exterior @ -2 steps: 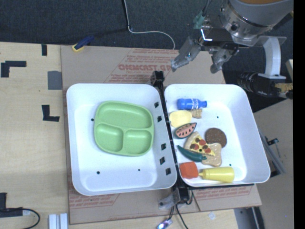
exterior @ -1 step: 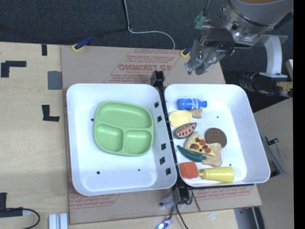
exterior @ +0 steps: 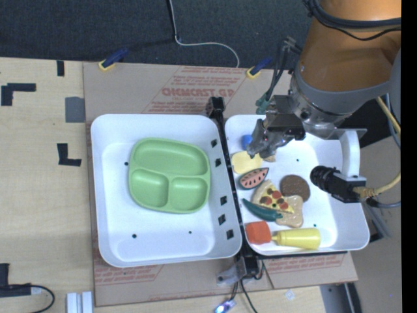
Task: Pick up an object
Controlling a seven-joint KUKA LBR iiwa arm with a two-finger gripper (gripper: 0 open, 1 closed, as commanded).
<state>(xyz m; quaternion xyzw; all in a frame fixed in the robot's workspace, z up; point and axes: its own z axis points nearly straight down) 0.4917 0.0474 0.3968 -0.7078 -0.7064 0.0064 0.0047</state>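
Two bins: white, side by side on cardboard sheet
Worktop: pale wood, black marks
Behind: dark carpet, white cable
Gripper: low over right bin; opening cannot be told

The bench carried two white bins. One green divided plate lay in the left bin; about eight toy foods lay in the right.
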